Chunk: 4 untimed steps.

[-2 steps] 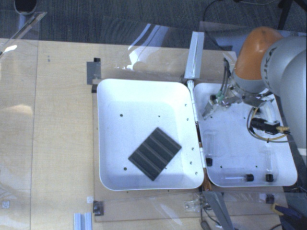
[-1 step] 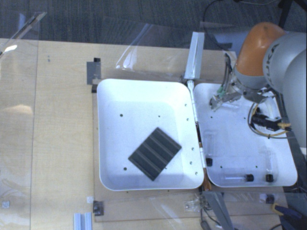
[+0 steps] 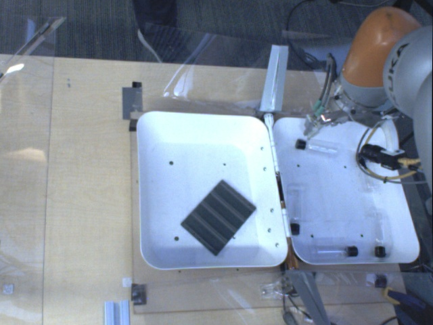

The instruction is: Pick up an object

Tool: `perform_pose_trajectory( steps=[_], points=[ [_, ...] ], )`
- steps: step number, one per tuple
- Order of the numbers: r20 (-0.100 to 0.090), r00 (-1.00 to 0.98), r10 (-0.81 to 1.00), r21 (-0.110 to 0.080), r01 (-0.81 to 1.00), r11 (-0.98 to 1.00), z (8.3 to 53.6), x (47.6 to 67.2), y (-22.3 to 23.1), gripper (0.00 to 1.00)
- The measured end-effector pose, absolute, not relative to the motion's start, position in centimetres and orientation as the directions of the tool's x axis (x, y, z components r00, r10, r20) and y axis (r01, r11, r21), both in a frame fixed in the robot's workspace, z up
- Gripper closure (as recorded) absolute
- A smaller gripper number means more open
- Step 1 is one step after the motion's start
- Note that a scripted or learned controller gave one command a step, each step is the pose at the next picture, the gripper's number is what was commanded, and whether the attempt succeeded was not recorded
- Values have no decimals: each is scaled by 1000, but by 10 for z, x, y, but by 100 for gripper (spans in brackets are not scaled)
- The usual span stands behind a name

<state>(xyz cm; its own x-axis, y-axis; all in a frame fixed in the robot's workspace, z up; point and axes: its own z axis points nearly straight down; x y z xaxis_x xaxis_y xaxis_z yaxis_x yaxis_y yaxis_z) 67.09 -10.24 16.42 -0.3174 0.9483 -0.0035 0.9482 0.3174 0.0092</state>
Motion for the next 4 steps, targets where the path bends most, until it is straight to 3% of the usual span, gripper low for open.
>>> perform_pose_trajectory(
  steps=[1,2,3,4],
  points=[
    [-7,-322,947,16,947,322,177,673,-101,100],
    [-3,-372,928,6,928,372,179,670,-96,100],
    [1,101,995,8,995,-101,98,647,-112,100],
    [1,101,995,7,995,-101,97,647,-112,0]
  ],
)
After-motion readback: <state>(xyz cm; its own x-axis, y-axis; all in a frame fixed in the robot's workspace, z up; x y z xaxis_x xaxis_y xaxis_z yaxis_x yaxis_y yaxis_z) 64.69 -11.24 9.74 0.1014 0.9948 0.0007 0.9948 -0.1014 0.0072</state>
